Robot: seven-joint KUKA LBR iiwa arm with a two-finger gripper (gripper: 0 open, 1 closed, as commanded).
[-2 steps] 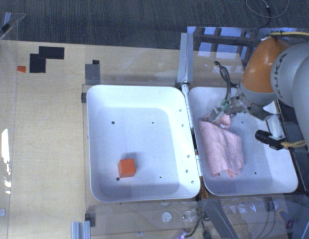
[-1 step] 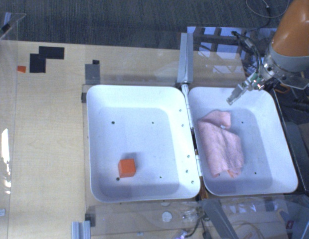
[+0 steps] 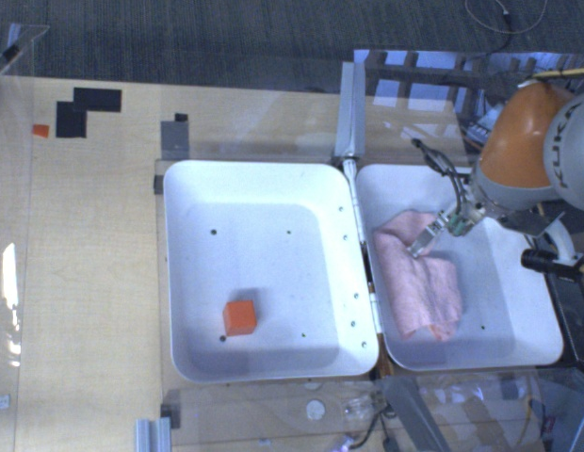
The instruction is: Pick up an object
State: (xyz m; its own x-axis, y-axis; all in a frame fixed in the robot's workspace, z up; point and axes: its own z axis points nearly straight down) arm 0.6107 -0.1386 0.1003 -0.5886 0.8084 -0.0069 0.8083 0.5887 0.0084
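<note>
White bins: 2 [image 3: 179, 252], holding 1 orange cube [image 3: 240, 317], 1 pink cloth [image 3: 422, 285].

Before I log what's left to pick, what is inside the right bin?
The right bin holds a crumpled pink cloth on its left side, with the pincer at the cloth's upper edge. Anything beneath the cloth is covered and cannot be seen.

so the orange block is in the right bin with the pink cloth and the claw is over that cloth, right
Not quite. The camera view shows the orange block alone in the left bin. The pink cloth does lie in the right bin, with the claw over it.
</note>
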